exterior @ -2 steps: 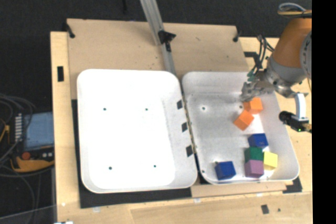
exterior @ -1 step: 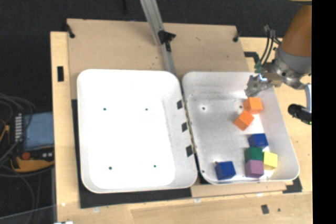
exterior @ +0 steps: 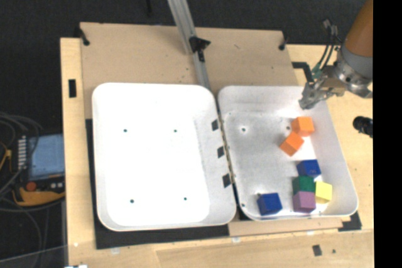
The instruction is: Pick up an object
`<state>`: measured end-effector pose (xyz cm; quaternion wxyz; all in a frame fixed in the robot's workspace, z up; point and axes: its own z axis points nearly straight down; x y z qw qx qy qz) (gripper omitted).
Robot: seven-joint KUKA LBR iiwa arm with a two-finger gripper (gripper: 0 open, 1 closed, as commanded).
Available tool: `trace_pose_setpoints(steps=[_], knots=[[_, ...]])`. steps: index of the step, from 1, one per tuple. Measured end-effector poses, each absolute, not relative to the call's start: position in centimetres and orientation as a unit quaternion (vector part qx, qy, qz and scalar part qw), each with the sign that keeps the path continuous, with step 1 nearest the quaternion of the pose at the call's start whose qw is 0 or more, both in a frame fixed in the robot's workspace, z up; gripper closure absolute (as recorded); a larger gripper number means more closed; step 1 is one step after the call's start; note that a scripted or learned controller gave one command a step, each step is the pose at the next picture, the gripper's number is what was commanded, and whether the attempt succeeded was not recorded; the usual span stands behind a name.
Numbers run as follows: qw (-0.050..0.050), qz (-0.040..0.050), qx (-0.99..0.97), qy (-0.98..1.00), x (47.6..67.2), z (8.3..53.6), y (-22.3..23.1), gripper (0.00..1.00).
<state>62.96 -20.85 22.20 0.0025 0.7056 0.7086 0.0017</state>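
- Looking down at the bench (exterior: pixel 157 254), we're seeing two white bins sitting side by side, the left bin (exterior: pixel 103 154) and the right bin (exterior: pixel 251 103).
- We're finding all the blocks in the right bin, bunched toward its right side.
- We're spotting two orange cubes up at the far end: one orange cube (exterior: pixel 304 125) and, just near-left of it and looking like it's touching, a second orange cube (exterior: pixel 291 145) that's turned at an angle.
- We're seeing a tight cluster closer to us: a blue cube (exterior: pixel 308 168), a green cube (exterior: pixel 303 184) right below it, a purple cube (exterior: pixel 304 200) nearest, and a yellow cube (exterior: pixel 323 191) pressed in on the right.
- We're noticing another blue block (exterior: pixel 269 203) sitting apart to the left, by the near wall.
- We're watching the arm (exterior: pixel 359 41) coming in from the right, with the gripper (exterior: pixel 309 97) hanging over the far right corner of the right bin, just beyond the far orange cube.
- We're not able to tell how the gripper is set, too small and blurry from here, and we're seeing nothing held in it.
- We're also seeing a metal rail (exterior: pixel 179 9) slanting across the far side.
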Motion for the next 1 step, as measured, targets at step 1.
trace_pose_setpoints(steps=[1], knots=[[0.001, 0.0018, 0.705, 0.71, 64.37, 23.27, -15.93, 1.0]])
